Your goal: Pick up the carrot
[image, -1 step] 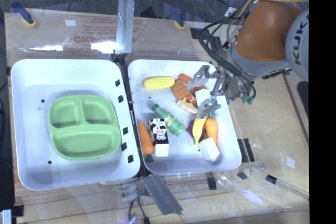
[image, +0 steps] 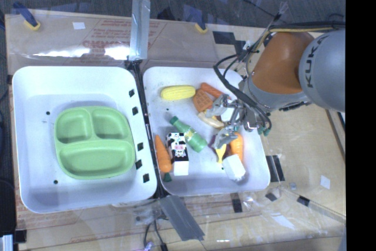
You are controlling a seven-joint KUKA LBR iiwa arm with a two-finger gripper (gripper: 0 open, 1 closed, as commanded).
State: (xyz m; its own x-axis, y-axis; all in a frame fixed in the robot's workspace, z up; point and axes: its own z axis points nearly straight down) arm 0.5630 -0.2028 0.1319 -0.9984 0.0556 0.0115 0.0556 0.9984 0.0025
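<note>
Orange and tapered, the carrot [image: 161,153] lies at the near-left of the right bin [image: 205,190], close along the wall it shares with the left bin [image: 32,97], with its long axis running near to far and its green end toward the near rim. Just beside it on the right stands a cow-patterned carton [image: 177,149], so there is little room on that flank. In the same bin's near-right corner sits a white block [image: 235,168], with a short orange piece [image: 237,145] just behind it; I cannot tell what that piece is.

Farther back, the gripper [image: 227,128] hangs low over the bin's right half, among clutter. Whether its grasp stands wide or narrow I cannot tell. The carrot is well apart from it, to the view's left and a little nearer, with a green bottle [image: 189,134] between them. My judgement is that the move needs travel leftward over the bottle and carton, closing across the carrot's short width. A corn cob [image: 178,92] lies farthest back.
</note>
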